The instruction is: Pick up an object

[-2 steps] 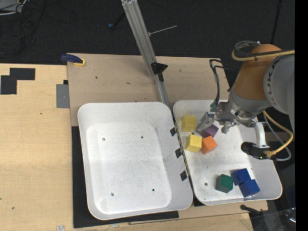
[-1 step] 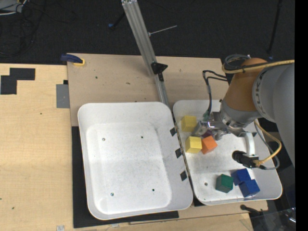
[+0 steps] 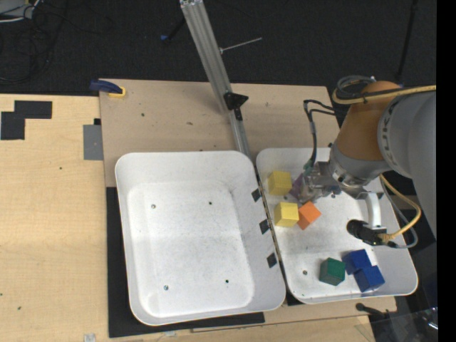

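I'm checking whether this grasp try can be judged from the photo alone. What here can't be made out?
- Gripper: its fingers are a dark blur under the wrist, so their state, and whether they touch the orange block, is unclear.
- A purple thing beside the gripper: mostly covered by it; shape unreadable.
- Right bin: its far right part is covered by the arm.
- Blue blocks: one piece or two, unclear.

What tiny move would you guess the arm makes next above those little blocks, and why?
Probably a short, straight descent. The gripper sits low in the right bin, just above a tight cluster: an orange block beside two yellow blocks. Nothing is visibly between its fingers, so lowering onto the orange block seems the likeliest step.
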`<action>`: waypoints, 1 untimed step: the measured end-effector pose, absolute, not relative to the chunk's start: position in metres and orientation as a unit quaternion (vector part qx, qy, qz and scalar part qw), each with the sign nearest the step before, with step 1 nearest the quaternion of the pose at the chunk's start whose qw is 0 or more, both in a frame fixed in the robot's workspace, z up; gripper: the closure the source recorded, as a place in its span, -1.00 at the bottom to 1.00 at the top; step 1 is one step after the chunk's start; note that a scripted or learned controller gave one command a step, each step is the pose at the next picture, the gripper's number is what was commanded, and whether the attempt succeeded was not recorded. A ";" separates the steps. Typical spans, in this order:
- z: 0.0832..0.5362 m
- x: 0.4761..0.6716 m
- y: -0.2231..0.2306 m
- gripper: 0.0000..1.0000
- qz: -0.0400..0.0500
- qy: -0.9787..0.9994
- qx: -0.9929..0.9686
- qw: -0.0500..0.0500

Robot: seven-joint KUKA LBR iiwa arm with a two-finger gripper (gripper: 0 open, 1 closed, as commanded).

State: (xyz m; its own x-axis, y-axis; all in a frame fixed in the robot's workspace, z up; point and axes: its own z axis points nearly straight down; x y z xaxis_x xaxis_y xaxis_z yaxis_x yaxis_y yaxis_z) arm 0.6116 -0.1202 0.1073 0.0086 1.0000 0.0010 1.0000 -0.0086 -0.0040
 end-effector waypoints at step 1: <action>0.171 0.614 -0.119 1.00 -0.001 -0.707 -0.707 -0.001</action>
